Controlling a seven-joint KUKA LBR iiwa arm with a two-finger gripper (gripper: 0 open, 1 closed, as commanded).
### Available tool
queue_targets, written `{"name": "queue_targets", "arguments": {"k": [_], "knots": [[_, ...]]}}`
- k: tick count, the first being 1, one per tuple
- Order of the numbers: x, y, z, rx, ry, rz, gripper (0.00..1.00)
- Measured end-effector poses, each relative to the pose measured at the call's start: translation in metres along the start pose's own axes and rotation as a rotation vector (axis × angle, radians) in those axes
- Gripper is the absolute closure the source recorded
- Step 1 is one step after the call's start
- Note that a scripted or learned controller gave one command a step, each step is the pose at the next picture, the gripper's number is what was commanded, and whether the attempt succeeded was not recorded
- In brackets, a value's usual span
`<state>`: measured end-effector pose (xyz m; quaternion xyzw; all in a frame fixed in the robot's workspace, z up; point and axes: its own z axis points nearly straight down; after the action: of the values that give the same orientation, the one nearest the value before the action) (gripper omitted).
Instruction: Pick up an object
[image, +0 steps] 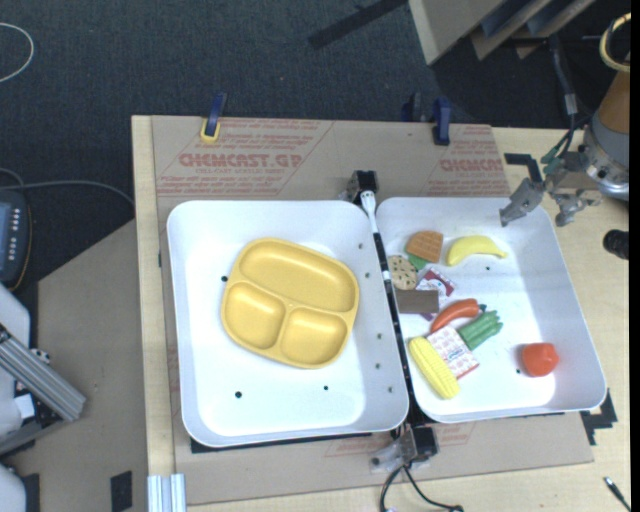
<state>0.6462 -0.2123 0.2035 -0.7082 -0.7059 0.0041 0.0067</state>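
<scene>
Nearest, low in the frame, the right bin (580, 392) holds smooth plastic food: a ridged corn cob (434, 367), a round tomato (539, 359), and farther up a curved banana (475, 249). At upper right my jaws (545, 203) hang spread and empty over the bin's far corner.

Red lettering "CHEMCAST GP" is printed on the brown protective sheet (255, 155) covering the bench; it is repeated, partly hidden, at right.

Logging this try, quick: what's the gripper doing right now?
Gripper: open, holding nothing, above the right bin's far edge, near the banana.
</scene>
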Motion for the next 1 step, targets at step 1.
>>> {"name": "queue_targets", "arguments": {"k": [1], "knots": [[0.0006,0.0031,-0.0099,-0.015,-0.004,-0.003,0.0]]}}
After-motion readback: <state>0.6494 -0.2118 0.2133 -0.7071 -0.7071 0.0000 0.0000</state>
